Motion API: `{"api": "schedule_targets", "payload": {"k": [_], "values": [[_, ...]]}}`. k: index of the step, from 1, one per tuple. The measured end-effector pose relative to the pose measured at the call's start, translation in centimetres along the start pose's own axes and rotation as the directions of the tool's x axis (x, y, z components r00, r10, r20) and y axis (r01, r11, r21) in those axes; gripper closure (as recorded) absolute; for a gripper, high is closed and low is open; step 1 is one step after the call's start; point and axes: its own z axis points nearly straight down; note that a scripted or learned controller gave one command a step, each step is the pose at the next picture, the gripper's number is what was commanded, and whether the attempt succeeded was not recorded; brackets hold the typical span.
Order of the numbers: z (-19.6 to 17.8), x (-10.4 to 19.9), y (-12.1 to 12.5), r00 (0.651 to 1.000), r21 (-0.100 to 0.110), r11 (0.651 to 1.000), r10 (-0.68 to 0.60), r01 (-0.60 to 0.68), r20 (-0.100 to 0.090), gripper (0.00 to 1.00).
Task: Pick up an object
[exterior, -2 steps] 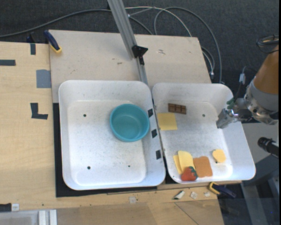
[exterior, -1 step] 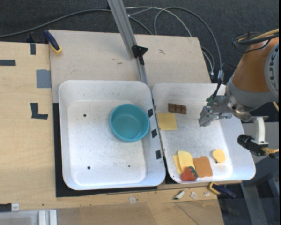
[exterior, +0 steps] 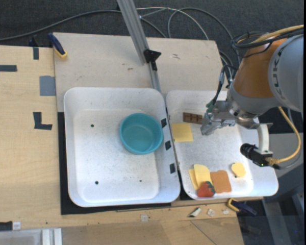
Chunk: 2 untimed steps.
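Note:
My gripper (exterior: 208,126) hangs over the right bin (exterior: 255,190), near its upper middle. It sits just right of a flat yellow square (exterior: 182,132) and just below a small brown chocolate bar (exterior: 192,118). Nothing shows between its fingers. Near the bin's front lie a yellow wedge (exterior: 200,173), an orange slab (exterior: 220,180), a red strawberry (exterior: 206,189) and a small yellow piece (exterior: 238,170). The grey arm with its orange band (exterior: 255,78) reaches in from the right.
A teal bowl (exterior: 141,132) sits in the left bin (exterior: 81,188). A metal pole (exterior: 135,27) slants down to the bins' back edge. Cables trail behind the bench. A black connector (exterior: 252,153) hangs off the arm above the right bin's right side.

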Motion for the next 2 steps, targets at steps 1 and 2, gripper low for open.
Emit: {"api": "schedule_targets", "payload": {"k": [1,2], "values": [[0.6,5.0,1.3,1.000,0.000,1.000,0.000,0.000,0.000,1.00],[1.0,10.5,3.0,1.000,0.000,1.000,-0.001,0.001,0.000,1.00]]}}
